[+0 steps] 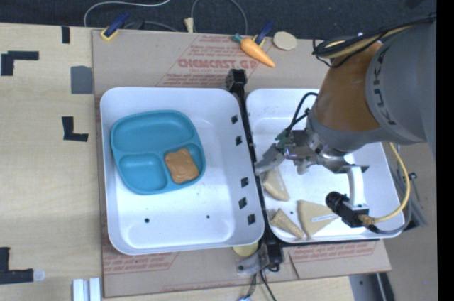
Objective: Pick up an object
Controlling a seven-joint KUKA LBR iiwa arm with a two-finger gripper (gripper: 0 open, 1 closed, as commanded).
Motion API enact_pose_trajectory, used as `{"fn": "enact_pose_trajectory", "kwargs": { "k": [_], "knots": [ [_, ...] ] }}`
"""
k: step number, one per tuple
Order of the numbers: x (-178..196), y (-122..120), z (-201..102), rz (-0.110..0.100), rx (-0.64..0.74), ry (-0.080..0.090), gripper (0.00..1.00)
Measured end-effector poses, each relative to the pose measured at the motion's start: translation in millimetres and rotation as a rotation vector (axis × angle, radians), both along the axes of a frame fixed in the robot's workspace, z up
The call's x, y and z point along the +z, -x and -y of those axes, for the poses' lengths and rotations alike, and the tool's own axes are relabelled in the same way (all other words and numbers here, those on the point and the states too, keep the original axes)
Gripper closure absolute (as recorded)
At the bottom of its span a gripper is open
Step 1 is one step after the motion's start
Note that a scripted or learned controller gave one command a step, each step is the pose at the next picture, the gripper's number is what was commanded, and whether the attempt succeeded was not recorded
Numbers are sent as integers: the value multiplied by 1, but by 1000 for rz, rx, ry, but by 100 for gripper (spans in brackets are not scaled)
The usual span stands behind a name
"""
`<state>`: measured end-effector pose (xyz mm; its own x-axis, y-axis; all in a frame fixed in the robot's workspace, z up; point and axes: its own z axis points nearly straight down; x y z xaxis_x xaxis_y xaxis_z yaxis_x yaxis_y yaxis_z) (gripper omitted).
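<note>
The gripper (268,162) sits low in the right bin (323,99), close to the divider, and whether it is open or closed cannot be told from this view; nothing is seen in it. Just below it, almost touching, lies a pale wedge piece (275,186), its long axis running from the gripper away toward the bin's near edge, and two more wedges (301,219) lie further that way. The arm (369,97) comes from the right, bent down over the bin.

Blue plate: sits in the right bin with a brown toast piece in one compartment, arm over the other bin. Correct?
Not quite. The camera view shows the blue plate in the left bin, not the right. The brown toast piece does lie in one compartment, and the arm is over the other bin.
</note>
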<state>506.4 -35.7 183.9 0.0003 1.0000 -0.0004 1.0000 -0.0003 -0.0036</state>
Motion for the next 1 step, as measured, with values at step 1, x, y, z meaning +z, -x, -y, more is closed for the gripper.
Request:
{"fn": "enact_pose_trajectory", "kwargs": {
  "k": [1],
  "knots": [
    [0, -1, 0, 1, 1, 0, 0]
  ]
}}
